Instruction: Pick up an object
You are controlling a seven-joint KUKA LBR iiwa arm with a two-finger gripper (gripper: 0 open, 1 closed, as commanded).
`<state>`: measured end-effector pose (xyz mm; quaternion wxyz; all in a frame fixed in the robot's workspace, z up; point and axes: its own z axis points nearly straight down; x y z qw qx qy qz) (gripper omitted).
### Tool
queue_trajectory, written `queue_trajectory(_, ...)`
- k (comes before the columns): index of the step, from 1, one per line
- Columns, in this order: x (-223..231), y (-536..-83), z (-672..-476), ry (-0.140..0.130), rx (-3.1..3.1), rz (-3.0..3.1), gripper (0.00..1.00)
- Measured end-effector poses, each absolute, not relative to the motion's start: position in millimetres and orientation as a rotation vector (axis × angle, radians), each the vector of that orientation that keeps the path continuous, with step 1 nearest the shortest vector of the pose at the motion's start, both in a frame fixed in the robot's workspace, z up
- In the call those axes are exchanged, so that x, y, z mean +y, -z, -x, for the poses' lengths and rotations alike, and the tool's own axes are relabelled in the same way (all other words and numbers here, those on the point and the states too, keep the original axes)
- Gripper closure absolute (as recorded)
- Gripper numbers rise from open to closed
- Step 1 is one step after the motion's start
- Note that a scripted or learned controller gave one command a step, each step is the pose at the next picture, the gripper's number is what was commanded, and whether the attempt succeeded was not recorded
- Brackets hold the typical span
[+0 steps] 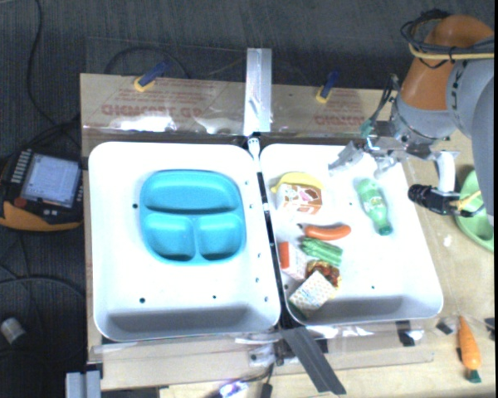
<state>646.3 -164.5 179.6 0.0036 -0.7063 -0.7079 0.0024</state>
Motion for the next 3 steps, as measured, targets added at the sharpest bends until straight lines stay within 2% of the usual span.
queue_trajectory(1, -211.3, -102.6, -651.4, -0.001, -1.999, 2.411, 0.00)
queue_trajectory(2, -212.8, -107.3, -649.5, -0.018, -1.999, 2.409, 1.00)
queue_trajectory(3, -160.1, -196.1, -667.7, -0.013, -2.184, 2.253, 1.00)
